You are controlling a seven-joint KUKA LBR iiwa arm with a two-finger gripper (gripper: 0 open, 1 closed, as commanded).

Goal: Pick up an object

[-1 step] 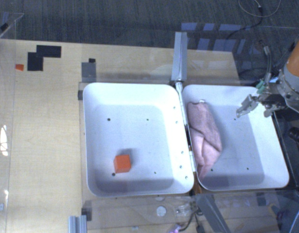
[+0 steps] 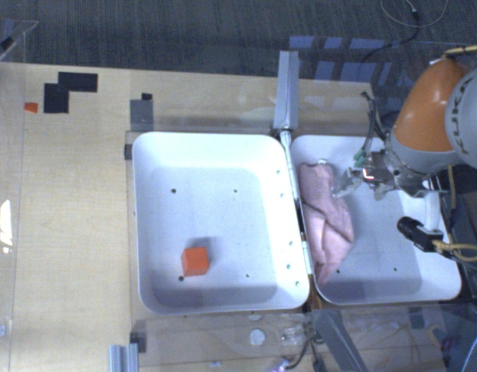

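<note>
1. Camera view: two shallow white bins sit side by side on a pale wooden surface, the left bin wider in the frame than the right bin.
2. A small orange block lies on the floor of the left bin, toward its near left part, apart from the walls.
3. A pink cloth lies crumpled in the right bin, stretched along that bin's left wall from near the far edge down toward the near edge.
4. The grey arm, with its orange band, reaches in from the right over the right bin's far right part.
5. The gripper sits low over the right bin, just beside the upper right edge of the cloth.
6. I cannot tell how the gripper is set, nor whether it touches the cloth; nothing is visibly held.
7. A black part on a cable hangs below the arm, over the right side of the right bin.
8. Black shapes and a small orange mark lie on the surface at far left, well apart from the bins.
9. A grey metal post stands at the far end of the gap between the bins.
</note>
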